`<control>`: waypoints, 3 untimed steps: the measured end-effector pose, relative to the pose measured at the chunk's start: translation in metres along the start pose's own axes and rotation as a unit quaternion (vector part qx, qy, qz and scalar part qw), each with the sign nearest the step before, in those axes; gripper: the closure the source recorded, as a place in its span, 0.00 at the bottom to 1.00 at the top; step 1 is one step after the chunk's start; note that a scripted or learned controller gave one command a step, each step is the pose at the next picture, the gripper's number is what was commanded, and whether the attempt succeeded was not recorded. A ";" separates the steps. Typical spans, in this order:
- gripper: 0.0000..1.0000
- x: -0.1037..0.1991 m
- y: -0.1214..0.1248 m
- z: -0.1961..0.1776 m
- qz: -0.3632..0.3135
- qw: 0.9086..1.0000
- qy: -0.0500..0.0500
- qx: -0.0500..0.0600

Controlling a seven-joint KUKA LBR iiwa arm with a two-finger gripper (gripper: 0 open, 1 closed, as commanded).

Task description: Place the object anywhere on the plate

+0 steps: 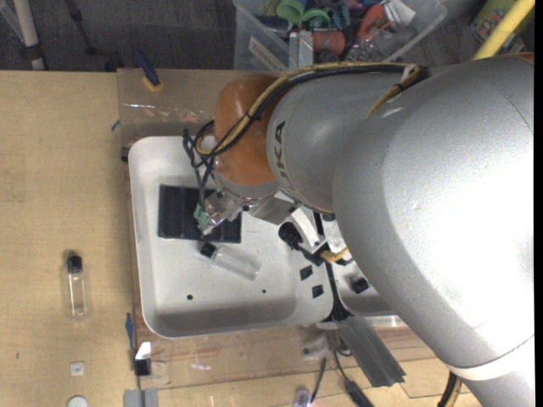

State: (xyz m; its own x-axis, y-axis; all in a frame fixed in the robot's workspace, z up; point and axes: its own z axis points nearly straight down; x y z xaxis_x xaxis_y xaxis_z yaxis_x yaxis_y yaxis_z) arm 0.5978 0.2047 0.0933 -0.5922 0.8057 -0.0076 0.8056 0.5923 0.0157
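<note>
A black rectangular plate point(178, 212) lies flat in the left part of the white bin point(161, 312). Just right of and below it, on the bin floor, rests a small clear vial with a black cap point(231, 259), lying on its side. My gripper point(212, 217) hangs over the plate's right edge, just above the vial's capped end. The wrist and its cables hide the fingertips. Nothing visibly hangs from the gripper.
The grey arm, with its orange band point(242, 142), covers the right half of the view and most of the second bin. A second clear vial point(76, 285) lies on the wooden bench at left. A clear box of coloured items point(339, 11) stands behind the bins.
</note>
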 end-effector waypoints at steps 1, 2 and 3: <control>1.00 0.039 -0.095 0.000 -0.279 0.960 0.001 -0.001; 1.00 0.061 -0.047 -0.091 -0.192 0.981 0.005 0.006; 1.00 0.035 -0.106 -0.020 -0.071 0.997 0.006 0.009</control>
State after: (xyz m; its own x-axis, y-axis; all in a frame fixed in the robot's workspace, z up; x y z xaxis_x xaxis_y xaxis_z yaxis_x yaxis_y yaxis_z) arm 0.4908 0.1700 0.1115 -0.6999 0.7142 0.0031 0.7142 0.6999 -0.0029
